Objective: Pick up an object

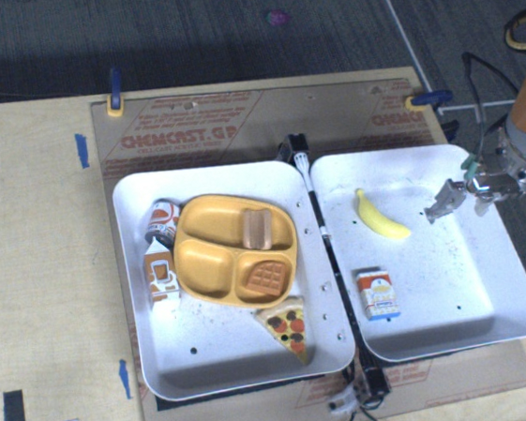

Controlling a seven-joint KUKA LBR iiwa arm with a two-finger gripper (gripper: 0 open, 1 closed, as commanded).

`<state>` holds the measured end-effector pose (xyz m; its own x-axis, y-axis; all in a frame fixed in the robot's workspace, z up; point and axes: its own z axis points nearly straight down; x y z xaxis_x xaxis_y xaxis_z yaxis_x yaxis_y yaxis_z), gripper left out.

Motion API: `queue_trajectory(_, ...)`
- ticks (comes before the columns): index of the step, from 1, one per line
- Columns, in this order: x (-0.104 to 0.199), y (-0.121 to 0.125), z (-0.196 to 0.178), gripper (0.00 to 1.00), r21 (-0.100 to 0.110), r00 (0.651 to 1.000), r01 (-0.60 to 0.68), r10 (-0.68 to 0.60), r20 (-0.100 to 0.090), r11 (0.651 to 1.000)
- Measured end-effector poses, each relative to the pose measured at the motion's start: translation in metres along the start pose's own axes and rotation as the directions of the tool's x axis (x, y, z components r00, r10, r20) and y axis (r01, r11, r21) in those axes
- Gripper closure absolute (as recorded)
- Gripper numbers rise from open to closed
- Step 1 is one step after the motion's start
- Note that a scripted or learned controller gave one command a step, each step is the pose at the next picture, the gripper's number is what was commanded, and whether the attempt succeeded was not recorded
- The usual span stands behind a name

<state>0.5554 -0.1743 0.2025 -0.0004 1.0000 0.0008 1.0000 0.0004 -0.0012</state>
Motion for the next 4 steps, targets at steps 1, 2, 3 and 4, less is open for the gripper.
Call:
queue_trajectory(1,-0.009,-0.014,0.107,0.00,-0.004,1.000,0.000,0.000,0.002,1.000)
queue_trajectory(2,-0.014,-0.072,0.113,0.00,-0.016,1.000,0.000,0.000,0.007,1.000)
queue_trajectory(3,-0.018,-0.070,0.102,1.00,-0.025,1.000,-0.004,0.005,0.018,1.000)
queue_trajectory(4,-0.018,-0.071,0.102,0.00,-0.024,1.000,-0.004,0.005,0.018,1.000)
